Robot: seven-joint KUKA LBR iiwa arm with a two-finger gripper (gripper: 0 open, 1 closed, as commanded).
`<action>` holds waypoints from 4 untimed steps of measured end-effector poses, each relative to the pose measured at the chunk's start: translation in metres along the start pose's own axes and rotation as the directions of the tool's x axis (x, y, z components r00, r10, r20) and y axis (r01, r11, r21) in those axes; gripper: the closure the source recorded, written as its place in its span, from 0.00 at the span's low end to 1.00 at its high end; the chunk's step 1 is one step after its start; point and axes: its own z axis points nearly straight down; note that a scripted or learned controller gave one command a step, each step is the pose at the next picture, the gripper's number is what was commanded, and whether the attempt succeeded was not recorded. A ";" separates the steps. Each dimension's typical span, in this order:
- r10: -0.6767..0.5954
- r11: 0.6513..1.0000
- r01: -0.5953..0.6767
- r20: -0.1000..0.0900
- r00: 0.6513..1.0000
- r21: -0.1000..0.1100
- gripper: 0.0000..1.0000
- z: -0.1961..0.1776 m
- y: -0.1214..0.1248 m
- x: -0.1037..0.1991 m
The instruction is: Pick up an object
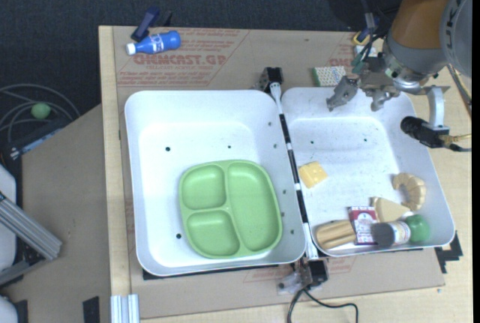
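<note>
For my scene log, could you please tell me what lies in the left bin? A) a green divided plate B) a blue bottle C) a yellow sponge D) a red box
A: the green divided plate lies alone in the left bin.

The right bin (352, 145) is open floor across its upper middle; a yellow block (313, 174) and clutter (375, 225) crowd its lower edge.

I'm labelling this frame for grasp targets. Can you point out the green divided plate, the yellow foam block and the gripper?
Green three-compartment plastic plate (229, 207): camera view, on its central divider.
Yellow foam block (313, 174): camera view, on its top face.
Two-finger gripper (358, 97): camera view, midway between its fingertips.
</note>
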 end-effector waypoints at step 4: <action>-0.004 1.000 0.004 -0.008 1.000 0.002 0.00 0.103 -0.165 -0.104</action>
